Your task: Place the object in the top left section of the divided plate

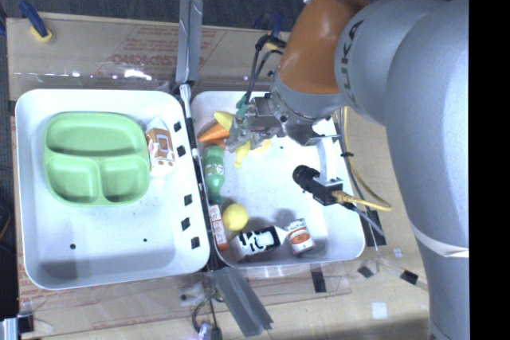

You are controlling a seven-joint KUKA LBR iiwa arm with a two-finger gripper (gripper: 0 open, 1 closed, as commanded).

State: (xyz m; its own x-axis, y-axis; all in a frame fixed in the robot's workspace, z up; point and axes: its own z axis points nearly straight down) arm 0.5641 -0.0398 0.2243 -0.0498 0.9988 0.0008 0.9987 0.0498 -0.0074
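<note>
Green divided plate (97,157) sits in the left bin (103,259). In the right bin (351,239), the gripper (249,131) hovers just beside a yellow banana (223,122) and orange carrot (212,134); whether its claw is wide or narrow cannot be told.

Lemon (235,216) at six o'clock of right bin (351,247), black-and-white carton (258,241) and small can (300,236) beside it; green bottle (213,170) at nine.

Robot lab, KUKA arm (398,52) over taped bench (103,52), two white bins (32,251), clamps (36,20)
</note>
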